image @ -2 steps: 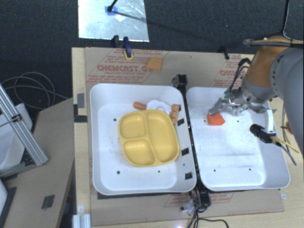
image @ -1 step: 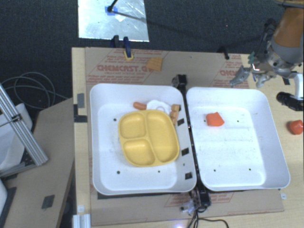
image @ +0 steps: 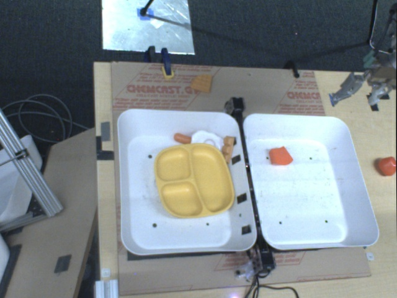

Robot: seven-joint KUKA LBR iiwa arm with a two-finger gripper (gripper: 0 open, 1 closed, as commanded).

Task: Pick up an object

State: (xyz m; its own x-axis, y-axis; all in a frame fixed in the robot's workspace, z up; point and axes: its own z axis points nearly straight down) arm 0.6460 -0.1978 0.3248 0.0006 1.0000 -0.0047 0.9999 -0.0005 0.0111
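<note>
The yellow divided plate (image: 193,180) fills much of the left bin (image: 133,166) and crowds the small items behind it, so a grab there risks a glancing miss. The orange block (image: 280,156) lies alone in the right bin (image: 335,185) (the easier target). The gripper (image: 363,87) hangs off the bench's far right corner, well apart from both bins; whether it is open cannot be told, and nothing is seen in it.

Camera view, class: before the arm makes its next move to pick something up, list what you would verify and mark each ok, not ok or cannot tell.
1. Target in reach: orange block lies alone in the right bin: ok.
2. Tool over a bin: it sits outside, beyond the right bin's far corner: not ok.
3. Tool open: cannot tell.
4. Space around the block for fingers: ok.
5. Left bin pickable: yellow tray crowds small items: not ok.
</note>
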